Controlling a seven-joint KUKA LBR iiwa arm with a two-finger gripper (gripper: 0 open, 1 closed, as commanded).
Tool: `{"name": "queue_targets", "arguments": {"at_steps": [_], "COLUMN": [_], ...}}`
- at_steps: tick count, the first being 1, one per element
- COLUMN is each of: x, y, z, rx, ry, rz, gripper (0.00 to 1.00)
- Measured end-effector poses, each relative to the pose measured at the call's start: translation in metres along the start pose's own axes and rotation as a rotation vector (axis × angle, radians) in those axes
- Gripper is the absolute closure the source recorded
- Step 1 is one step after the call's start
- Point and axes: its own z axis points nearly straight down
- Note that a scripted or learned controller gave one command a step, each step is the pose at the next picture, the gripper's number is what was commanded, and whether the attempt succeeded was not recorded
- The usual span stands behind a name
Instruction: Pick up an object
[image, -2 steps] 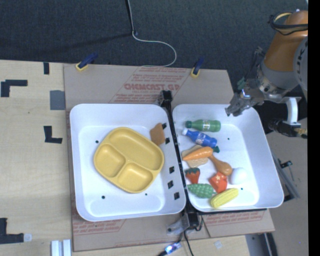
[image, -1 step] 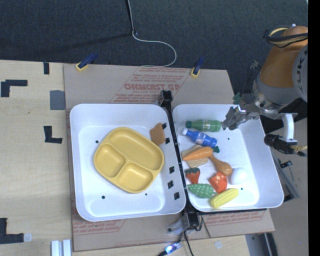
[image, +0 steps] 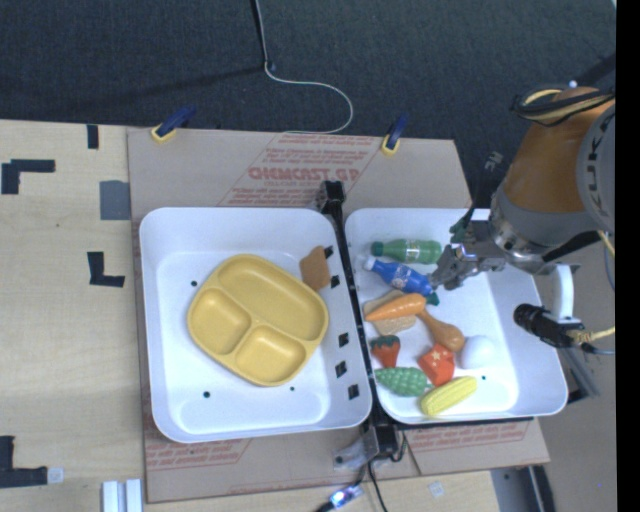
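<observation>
Hovering tool (image: 452, 268), finger state indeterminate, just right of blue bottle (image: 398, 276) in right bin (image: 530, 390). Bottle judged light, rigid, slippery; grip across mid-body, below green bottle (image: 405, 250).

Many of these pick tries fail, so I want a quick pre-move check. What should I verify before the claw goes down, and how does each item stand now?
1. Claw over the right bin, where the toys lie: ok.
2. A target under it: the blue bottle and green bottle lie just beside it; which one it aims at, cannot tell.
3. Room around the target: not ok, the blue bottle touches the carrot.
4. Nothing held already: cannot tell.
5. Yellow tray in the left bin, out of the way: ok.
</observation>
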Motion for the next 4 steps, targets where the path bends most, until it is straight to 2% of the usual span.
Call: {"name": "queue_targets", "arguments": {"at_steps": [1,2,3,4], "x": [0.034,0.023,0.019,0.029], "y": [-0.030,-0.028,-0.029,-0.029], "z": [-0.015,-0.020,-0.002,-0.003], "rx": [-0.002,-0.004,-0.001,-0.002], "ry": [0.001,-0.001,-0.001,0.000], "rz": [-0.002,0.000,0.001,-0.001], "gripper": [1.00,1.00,1.00,1.00]}}
